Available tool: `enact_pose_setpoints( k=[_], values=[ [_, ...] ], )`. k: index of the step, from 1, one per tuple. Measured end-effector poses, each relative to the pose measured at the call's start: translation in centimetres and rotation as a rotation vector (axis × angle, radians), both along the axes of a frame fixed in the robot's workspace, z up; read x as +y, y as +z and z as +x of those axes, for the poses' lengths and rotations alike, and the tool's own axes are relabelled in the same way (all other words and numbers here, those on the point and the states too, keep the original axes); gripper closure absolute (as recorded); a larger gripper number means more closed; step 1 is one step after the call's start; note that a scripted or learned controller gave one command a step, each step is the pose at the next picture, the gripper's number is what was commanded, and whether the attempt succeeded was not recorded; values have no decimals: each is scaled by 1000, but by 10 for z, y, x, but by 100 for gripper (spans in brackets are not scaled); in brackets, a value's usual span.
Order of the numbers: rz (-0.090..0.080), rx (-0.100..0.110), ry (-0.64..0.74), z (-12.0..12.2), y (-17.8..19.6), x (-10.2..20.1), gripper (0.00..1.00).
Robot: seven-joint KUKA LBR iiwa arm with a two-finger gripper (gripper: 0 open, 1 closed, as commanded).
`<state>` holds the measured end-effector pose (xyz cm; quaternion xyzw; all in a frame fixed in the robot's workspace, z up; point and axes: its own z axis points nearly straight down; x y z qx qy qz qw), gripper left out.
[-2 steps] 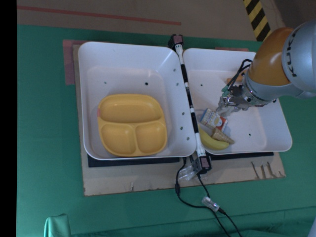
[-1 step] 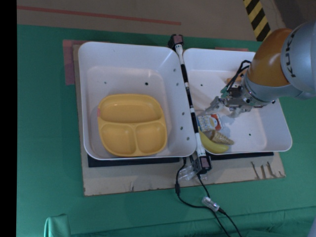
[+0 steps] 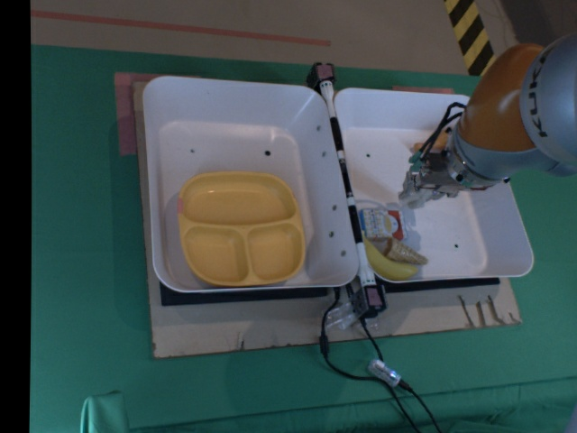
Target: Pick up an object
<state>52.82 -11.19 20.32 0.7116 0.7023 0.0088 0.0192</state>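
In the right bin (image 3: 491, 242), near its front left corner, lie a yellow banana (image 3: 389, 265), a small brown wedge-shaped piece (image 3: 403, 252) on top of it, and a white packet with red and blue print (image 3: 380, 222). My gripper (image 3: 414, 193) hangs over the right bin's middle, just above and to the right of the packet, pointing down-left. It sits apart from the banana. Nothing shows between its fingertips.
The left bin (image 3: 225, 115) holds a yellow divided plate (image 3: 241, 227). A black-and-white divider strip (image 3: 341, 161) runs between the bins. Cables and a connector (image 3: 383, 372) lie on the green bench in front. An orange thing peeks out behind the wrist.
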Motion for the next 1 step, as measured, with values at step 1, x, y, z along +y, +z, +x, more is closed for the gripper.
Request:
enact_pose_setpoints(
  k=[1],
  values=[
    [1, 7, 1, -15, -14, 6, 100]
  ],
)
